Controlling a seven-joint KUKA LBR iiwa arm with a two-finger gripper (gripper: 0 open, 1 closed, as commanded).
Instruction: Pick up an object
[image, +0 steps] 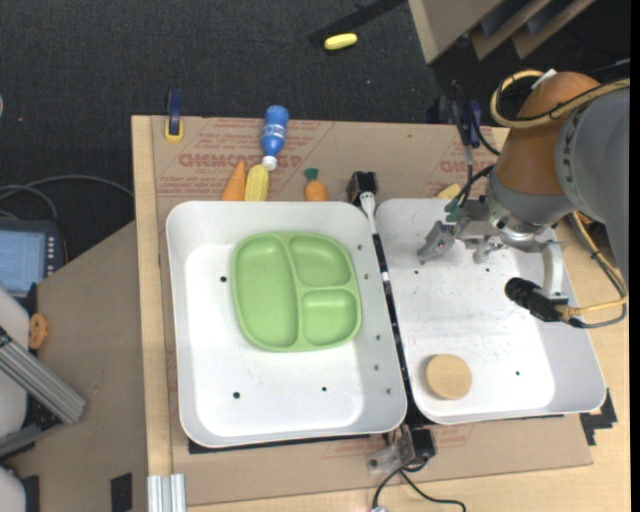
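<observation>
The gripper hangs over the far side of the right bin. I cannot tell how it is set. Nothing looks picked up yet. A round tan disc lies at the near side, well apart from it. The green plate sits in the left bin.

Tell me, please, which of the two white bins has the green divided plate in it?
The left bin holds the green divided plate. The right bin, under the arm, holds a round tan disc instead.
</observation>
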